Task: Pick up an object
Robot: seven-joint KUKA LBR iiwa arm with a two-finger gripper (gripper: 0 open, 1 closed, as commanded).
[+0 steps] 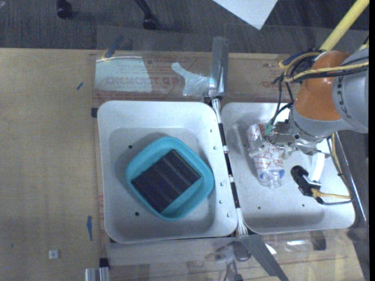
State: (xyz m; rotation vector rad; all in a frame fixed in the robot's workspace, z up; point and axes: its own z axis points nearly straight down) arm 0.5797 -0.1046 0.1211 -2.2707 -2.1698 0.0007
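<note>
Gripper (285, 140), state unclear, over crumpled clear bottle (266, 164) w/ red-white label, rt bin (328, 211).

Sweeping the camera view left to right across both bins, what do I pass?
The left bin → teal tray holding a black ridged slab → right bin → crumpled clear plastic piece with red print → gripper, just right of it.

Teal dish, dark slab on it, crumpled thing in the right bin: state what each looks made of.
Teal dish: likely moulded plastic, smooth and matte, with even colour and rounded corners. Dark slab: black, dull, with parallel ridges; rubber, foam or plastic, unclear which. Crumpled thing in the right bin: thin clear plastic with red print, judging by creases and glints.
</note>
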